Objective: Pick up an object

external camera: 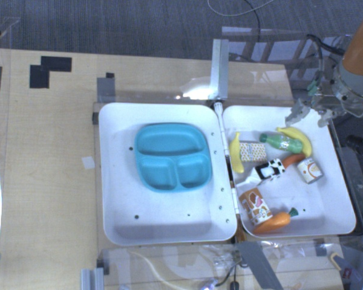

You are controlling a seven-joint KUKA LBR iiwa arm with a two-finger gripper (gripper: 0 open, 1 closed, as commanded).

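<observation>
My gripper (310,110) hangs over the far right corner of the right bin (339,210), fingers spread apart, nothing between them. Just below lie a banana (296,138) and a green bottle (280,142). Nearer the front lies a carrot (272,222). A blue tray (171,156) sits in the left bin (118,210).

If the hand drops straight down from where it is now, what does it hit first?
Probably the banana lying beside the green bottle at the back of the right bin. The hand hangs over that bin's far edge, so it may instead land on bare bin floor just behind the banana; depth is unclear.
</observation>
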